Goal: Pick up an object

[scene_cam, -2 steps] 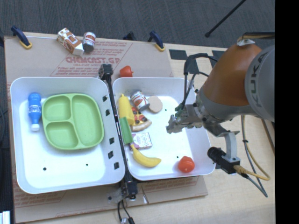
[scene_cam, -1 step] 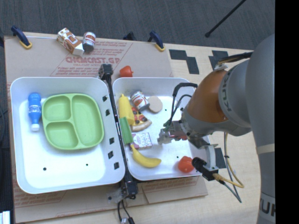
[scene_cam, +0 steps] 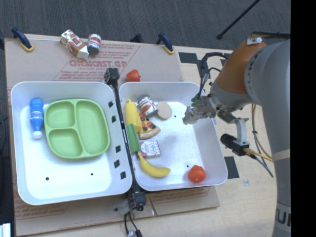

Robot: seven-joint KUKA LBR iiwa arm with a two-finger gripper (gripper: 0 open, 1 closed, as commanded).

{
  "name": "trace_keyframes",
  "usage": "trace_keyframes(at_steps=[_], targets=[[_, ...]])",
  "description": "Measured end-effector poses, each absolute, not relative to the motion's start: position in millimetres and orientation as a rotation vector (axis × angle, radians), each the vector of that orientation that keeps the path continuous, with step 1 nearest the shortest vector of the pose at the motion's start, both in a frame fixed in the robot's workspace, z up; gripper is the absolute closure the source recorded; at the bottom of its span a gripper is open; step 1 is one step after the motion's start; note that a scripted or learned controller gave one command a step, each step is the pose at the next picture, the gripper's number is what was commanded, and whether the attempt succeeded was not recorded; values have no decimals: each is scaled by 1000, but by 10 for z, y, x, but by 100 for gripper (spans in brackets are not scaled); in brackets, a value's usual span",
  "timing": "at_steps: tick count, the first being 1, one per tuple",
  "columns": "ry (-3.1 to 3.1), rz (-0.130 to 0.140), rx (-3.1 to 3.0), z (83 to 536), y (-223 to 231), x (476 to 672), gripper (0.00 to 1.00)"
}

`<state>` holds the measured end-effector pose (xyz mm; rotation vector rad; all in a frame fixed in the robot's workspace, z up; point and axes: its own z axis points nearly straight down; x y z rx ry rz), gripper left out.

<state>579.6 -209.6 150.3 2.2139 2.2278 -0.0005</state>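
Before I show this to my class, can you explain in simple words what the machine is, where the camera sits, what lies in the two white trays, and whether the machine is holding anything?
The picture comes from one camera fixed above the bench, looking down at a slant. The big grey machine with the orange band is a robot arm reaching in from the right. At its end sits a gripper, hanging over the right edge of the right bin. Nothing can be seen in it.

The left bin holds a green divided plate and a blue bottle beside it.

The right bin holds toy food: two bananas, one near the front and one along the left wall, a small can, a pizza slice, a round biscuit, a small packet and a red fruit in the front corner.

Behind the bins, on the cardboard, lie a small carton, another can and a red piece.
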Motion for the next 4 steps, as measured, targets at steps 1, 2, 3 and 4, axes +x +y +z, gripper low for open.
trace_keyframes(at_steps=[1, 2, 3, 4], targets=[[2231, -3, 2215, 915, -1948, 5858, 100], [2231, -4, 2216, 917, -2068, 5289, 100], [2228, -1, 2219, 1568, -2112, 4764, 100], [2228, 0, 2217, 1717, -2107, 5343, 100]])
